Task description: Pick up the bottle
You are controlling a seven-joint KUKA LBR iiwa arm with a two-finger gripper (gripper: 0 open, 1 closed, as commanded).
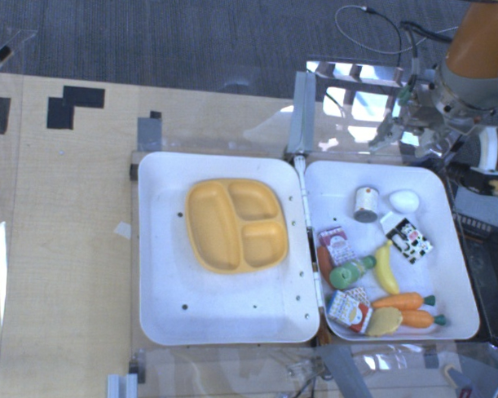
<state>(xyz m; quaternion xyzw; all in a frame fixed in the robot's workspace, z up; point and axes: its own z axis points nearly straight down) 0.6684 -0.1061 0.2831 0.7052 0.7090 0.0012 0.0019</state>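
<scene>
- Upper right of the frame, above the right bin's (451, 242) far edge, hangs the pincer (396, 126); its state I cannot tell
- bottle (349, 273) lies lower left of it, mid-bin, long axis running left-right

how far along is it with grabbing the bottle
Nothing looks done yet. The green bottle lies in the right bin, among the banana, carrots and small cartons. In hand: the tool sits up beyond the bin's far edge, apart from every item. Left to do: move over the bottle, descend, grasp and lift.
</scene>
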